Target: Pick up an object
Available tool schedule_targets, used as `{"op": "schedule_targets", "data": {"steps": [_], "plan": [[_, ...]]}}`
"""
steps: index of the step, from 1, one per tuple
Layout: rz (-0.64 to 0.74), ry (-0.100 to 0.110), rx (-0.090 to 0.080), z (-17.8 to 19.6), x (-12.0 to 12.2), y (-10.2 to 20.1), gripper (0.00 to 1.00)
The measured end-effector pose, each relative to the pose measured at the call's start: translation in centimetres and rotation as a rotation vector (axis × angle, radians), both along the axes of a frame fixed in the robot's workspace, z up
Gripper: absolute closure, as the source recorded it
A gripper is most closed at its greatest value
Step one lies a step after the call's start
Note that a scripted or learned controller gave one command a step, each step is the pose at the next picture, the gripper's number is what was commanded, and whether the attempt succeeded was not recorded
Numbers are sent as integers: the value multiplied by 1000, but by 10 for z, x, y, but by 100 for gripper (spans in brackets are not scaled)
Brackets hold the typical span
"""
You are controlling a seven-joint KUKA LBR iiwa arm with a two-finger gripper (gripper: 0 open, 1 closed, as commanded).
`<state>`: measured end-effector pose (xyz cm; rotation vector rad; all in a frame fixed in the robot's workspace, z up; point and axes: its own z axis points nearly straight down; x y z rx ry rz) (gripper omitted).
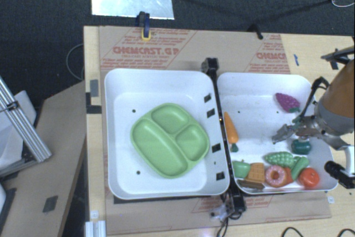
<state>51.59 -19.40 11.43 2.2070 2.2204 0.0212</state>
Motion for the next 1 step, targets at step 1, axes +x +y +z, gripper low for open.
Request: {"op": "schedule_targets", "data": {"steps": [1], "plan": [[3, -2, 1, -4, 2, 2, 0]]}}
